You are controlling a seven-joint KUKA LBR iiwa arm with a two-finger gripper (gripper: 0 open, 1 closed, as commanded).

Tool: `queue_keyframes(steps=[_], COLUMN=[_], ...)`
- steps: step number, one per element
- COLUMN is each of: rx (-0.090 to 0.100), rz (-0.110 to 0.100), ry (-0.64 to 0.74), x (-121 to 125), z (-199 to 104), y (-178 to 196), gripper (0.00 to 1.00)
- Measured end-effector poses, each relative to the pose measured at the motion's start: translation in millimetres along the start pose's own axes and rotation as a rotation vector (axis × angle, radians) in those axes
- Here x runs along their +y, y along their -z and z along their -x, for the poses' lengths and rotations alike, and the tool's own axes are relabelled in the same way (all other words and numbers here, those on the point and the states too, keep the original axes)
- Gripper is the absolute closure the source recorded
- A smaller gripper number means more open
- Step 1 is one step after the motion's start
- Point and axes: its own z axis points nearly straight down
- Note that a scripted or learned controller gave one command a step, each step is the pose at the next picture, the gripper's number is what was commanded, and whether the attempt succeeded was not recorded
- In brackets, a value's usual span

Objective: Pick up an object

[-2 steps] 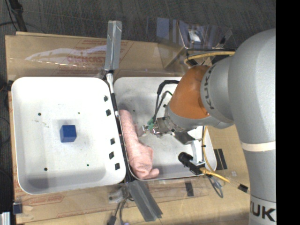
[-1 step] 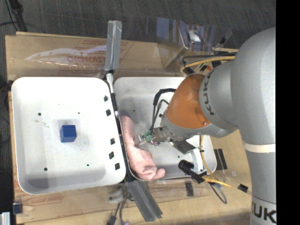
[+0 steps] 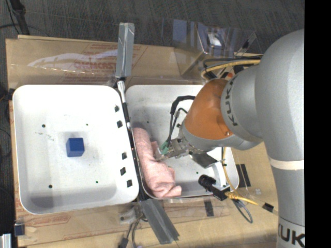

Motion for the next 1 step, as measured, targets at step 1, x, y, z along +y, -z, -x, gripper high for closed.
queue_keyframes(steps=[1], rx=[-0.002], rz=[0.0], ry=[-0.001], x=[-0.1], z=[0.8], y=[0.2], gripper=[0.0])
